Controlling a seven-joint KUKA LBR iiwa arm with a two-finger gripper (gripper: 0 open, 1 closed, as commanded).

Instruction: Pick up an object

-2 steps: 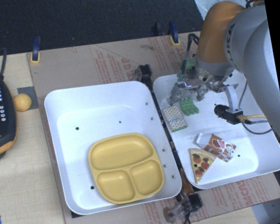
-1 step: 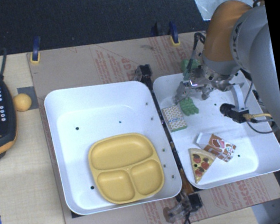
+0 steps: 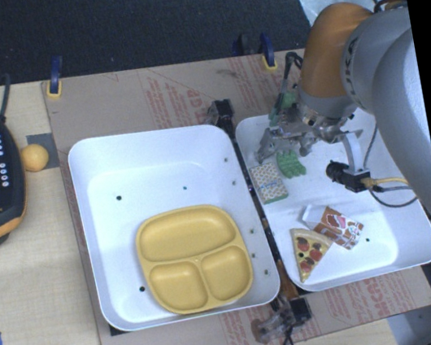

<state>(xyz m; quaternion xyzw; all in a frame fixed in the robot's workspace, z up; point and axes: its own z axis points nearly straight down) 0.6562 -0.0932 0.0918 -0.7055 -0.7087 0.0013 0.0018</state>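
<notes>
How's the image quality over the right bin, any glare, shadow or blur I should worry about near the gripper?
Camera view: the light is even and soft, with no hard glare on the right bin. The gripper casts only a faint shadow around the green block. The whole frame is slightly soft, so print on the pizza slice toy is blurry. The arm looms large and smeared at the near edge.
</notes>
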